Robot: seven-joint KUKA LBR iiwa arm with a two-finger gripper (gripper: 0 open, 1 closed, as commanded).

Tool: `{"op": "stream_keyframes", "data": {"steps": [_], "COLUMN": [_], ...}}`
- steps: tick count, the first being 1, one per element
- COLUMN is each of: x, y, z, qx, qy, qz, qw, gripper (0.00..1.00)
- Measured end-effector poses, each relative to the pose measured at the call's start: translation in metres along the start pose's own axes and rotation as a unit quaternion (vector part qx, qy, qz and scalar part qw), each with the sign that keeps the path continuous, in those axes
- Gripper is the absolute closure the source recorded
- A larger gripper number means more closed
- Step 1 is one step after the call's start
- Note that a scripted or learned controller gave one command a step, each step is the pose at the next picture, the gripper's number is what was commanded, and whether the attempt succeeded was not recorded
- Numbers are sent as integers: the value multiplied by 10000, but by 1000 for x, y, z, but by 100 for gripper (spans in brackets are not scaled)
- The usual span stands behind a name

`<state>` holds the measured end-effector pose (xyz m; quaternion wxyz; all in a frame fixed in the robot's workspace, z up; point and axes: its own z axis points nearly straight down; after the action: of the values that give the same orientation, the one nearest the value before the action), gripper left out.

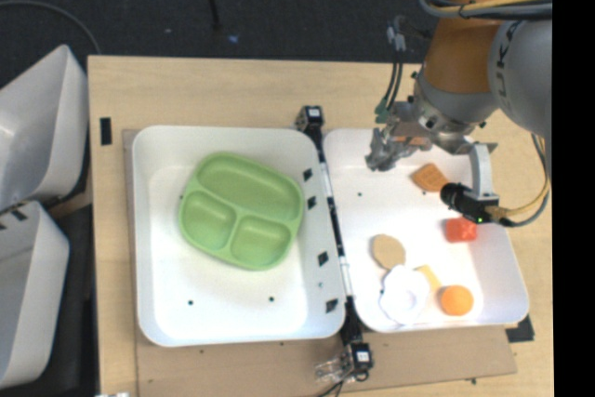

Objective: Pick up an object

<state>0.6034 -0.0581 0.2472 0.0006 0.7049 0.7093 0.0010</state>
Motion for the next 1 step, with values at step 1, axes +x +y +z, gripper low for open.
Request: {"op": "stream_keyframes", "data": {"steps": [1], "x": [53], "y": [-1], "z": [-6], "qx": [-4], "qy": [0], "qz": [-3], "qw": [10000], "gripper": [100]}}
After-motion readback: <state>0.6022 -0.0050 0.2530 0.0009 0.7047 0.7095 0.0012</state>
